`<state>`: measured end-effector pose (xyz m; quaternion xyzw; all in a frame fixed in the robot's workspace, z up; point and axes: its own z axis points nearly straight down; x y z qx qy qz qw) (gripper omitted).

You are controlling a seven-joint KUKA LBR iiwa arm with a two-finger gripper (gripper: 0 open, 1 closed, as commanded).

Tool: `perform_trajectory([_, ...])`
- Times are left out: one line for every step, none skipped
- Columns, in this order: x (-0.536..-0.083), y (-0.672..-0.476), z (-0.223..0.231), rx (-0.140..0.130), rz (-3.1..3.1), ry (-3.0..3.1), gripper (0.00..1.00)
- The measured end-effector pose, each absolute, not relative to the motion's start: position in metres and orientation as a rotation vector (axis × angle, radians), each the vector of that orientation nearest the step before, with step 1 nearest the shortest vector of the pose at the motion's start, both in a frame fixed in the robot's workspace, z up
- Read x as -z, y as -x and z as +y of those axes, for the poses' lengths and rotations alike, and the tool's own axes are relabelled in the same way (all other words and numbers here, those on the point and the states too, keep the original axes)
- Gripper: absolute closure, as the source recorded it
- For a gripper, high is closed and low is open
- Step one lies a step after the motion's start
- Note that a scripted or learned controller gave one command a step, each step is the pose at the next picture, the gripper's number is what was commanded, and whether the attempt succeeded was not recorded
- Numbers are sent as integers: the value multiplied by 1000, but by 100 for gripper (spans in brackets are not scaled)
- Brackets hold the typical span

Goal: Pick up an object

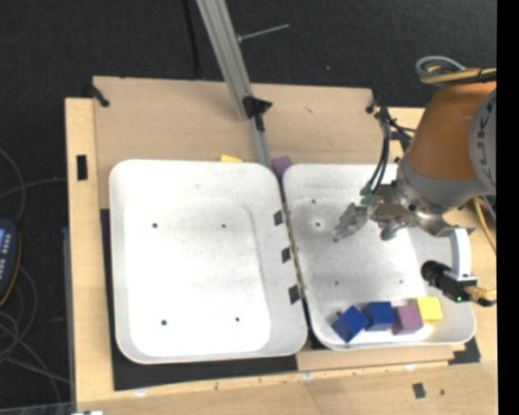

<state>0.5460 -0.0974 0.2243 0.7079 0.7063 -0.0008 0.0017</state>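
Grey-and-orange arm (450, 154) reaches from the right over the right bin (329, 258), its gripper (365, 221) poised above the floor with fingers slightly parted, holding nothing. Four blocks (387, 316) lie along the near wall.

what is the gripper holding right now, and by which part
Nothing is held. The gripper hangs over bare floor of the right bin, apart from the blocks.

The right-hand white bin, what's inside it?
Inside the right bin, four blocks sit along its near edge: two blue blocks, a purple block and a yellow block. The arm covers part of the bin's floor.
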Motion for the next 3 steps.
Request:
perform_trajectory([-227,-553,-181,4,2212,-2224,0])
perform_trajectory([-309,-536,-111,-12,2225,-2207,0])
perform_trajectory([-300,-524,-33,-4,2231,-2211,0])
